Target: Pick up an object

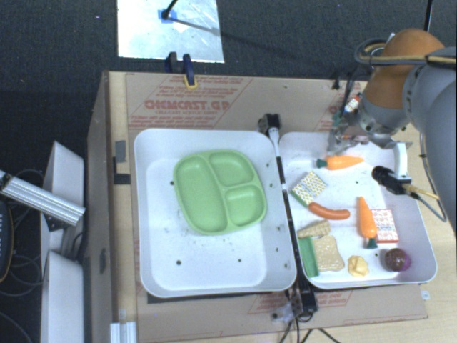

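Two white bins are seen side by side on the bench. In the left bin (153,263) a single green plate (220,191) with three compartments is held. In the right bin (418,220) ten things are counted: two carrots, one sausage (330,210), one checkered packet (309,188), one red-and-white box (384,225), one purple round thing (395,260), one small yellow lump (357,265), two tan bread-like pieces (329,253) and one green strip (307,252) against the left wall. One carrot (345,163) lies crosswise near the far end; the other carrot (366,219) lies lengthwise beside the box. The gripper (338,145) is placed over the far end of the right bin, just beside the crosswise carrot's green end. Its tip is small and blurred, so it cannot be told whether it is released or clenched, and no grasp on the carrot can be made out. The arm is cut off by the picture's right edge.
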Motion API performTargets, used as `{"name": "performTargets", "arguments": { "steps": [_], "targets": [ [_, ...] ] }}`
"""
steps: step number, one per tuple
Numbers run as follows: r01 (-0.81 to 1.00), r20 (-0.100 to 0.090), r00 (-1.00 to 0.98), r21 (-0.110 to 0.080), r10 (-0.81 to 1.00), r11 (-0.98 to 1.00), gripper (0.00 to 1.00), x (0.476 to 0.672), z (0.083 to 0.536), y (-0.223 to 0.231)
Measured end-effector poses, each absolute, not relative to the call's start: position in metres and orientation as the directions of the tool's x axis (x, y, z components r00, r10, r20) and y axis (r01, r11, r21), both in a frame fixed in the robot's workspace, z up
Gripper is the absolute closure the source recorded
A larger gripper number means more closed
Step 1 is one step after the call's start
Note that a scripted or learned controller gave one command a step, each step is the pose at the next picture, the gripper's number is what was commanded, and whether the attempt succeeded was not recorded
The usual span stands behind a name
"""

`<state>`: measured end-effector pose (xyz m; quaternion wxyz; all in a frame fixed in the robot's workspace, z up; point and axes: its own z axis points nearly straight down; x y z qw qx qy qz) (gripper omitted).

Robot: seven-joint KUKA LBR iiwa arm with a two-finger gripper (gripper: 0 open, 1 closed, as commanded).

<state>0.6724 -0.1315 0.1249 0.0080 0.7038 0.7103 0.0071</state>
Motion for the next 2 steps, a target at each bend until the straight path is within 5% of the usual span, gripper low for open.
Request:
{"name": "performTargets", "arguments": {
  "steps": [1, 2],
  "targets": [
    [1.000, -0.002, -0.009, 0.021, 1.000, 0.010, 0.00, 0.672, 0.125, -0.131],
    [1.000, 0.000, -0.005, 0.006, 1.000, 0.005, 0.00, 0.670, 0.094, -0.190]
  ]
}}
